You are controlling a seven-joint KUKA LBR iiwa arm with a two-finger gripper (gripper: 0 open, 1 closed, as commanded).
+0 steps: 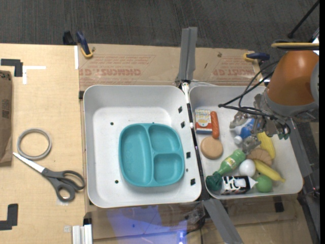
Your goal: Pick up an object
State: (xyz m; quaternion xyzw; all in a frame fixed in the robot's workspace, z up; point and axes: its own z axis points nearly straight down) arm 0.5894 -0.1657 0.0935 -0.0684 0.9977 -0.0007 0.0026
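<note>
Far to the tool's left, on the counter, lie a grey tape ring and grey-handled scissors; nearer, a teal divided plastic plate sits in the left white bin. The tool hovers low in the right white bin, over a blue toy beside a yellow banana. Its state is unclear. This looks like the reach; next it must close on one item.

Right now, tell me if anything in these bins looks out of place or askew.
Nothing looks spilled or broken. The green bottle lies on its side, tilted, among the toy foods heaped in the right bin. The teal divided plate sits slightly skewed in the left bin. Scissors and a tape roll lie outside.
</note>
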